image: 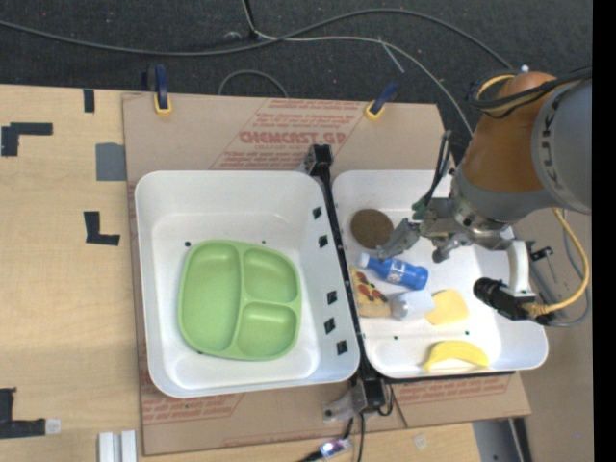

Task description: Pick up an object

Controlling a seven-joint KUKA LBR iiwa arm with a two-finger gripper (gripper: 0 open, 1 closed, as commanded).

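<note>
The left bin (154, 258) holds a green divided plate (239, 298) lying flat near its middle. Just across the black divider, the right bin (510, 359) carries a brown round disc (371, 226) near its upper left, a blue bottle (397, 271) lying on its side below that, and a small patterned item (369, 292) beside the bottle, too blurred to identify. Farther right lie a pale yellow wedge (447, 307) and a yellow banana-like piece (456, 356) near the front rim. The gripper (423, 242) hangs over the bottle's upper end, fingers spread apart with nothing between them, under the grey and orange arm (510, 152).
</note>
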